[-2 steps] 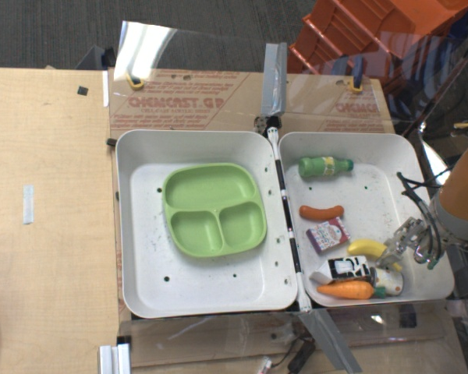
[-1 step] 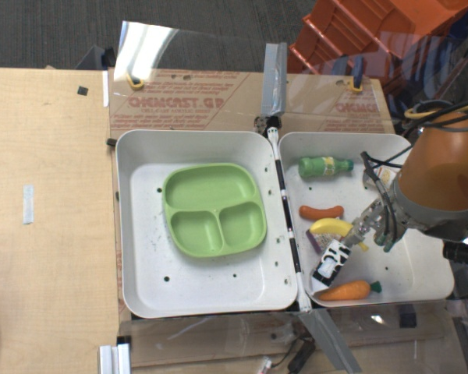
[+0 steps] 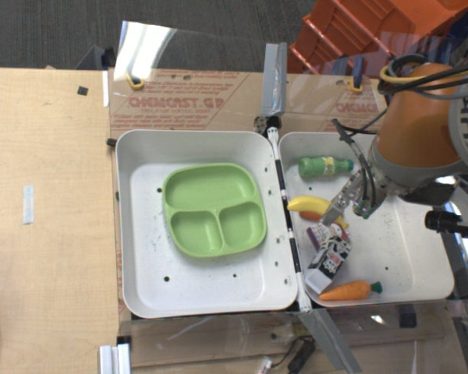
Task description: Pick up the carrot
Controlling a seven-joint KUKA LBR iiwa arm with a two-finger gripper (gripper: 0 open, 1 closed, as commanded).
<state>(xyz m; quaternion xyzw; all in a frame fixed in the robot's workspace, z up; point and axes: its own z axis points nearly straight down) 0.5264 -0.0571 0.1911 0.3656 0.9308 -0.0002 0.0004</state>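
- Hovering: gripper [image 3: 345, 207] sits above the banana [image 3: 310, 205] in the right bin [image 3: 421, 275], nothing held.
- Can't tell whether the jaws are apart or together.
- Carrot [image 3: 348, 291] lies flat by the bin's near wall, just beside the carton [image 3: 330, 255], apart from the gripper.
- Approach step, I'd say; next: shift toward the near wall, descend over the carrot.

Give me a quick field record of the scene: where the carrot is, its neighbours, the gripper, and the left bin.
carrot: right bin, near front edge, lying flat
neighbours: carton just left of and above it; banana; green bottle at the back
gripper: over the banana, away from the carrot
left bin: holds green divided plate
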